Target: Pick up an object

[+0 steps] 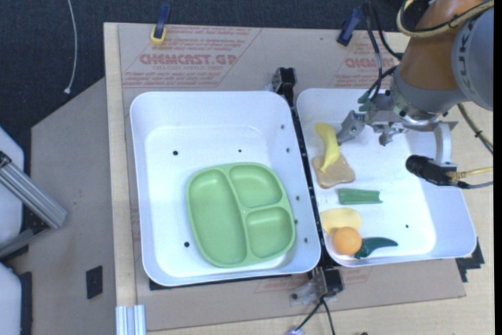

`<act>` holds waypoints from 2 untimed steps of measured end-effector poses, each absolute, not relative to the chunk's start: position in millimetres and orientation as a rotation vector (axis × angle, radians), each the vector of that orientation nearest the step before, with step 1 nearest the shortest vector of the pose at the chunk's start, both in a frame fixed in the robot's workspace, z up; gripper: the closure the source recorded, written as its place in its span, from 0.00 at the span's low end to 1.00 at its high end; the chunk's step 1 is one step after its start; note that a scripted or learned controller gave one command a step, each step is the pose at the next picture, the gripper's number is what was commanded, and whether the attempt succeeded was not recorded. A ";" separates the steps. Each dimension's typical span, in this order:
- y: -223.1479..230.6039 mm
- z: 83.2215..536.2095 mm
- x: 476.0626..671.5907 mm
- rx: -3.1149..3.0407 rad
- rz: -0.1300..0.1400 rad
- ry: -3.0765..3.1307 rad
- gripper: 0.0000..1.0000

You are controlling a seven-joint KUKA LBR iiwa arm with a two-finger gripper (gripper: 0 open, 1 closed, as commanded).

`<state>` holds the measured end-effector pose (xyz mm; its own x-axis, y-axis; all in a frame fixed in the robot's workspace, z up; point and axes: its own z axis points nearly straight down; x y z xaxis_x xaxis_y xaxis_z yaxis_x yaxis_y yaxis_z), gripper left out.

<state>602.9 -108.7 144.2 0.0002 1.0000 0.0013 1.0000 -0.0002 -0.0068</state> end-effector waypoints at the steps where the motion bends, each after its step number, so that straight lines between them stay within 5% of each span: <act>1: -108.9 158.0 604.7 -2.222 -0.001 -2.222 1.00; 2: -116.9 208.2 599.7 -2.227 -0.005 -2.224 1.00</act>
<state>599.7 -116.9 208.2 0.0012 1.0000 -0.0020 1.0000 -0.0012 0.0063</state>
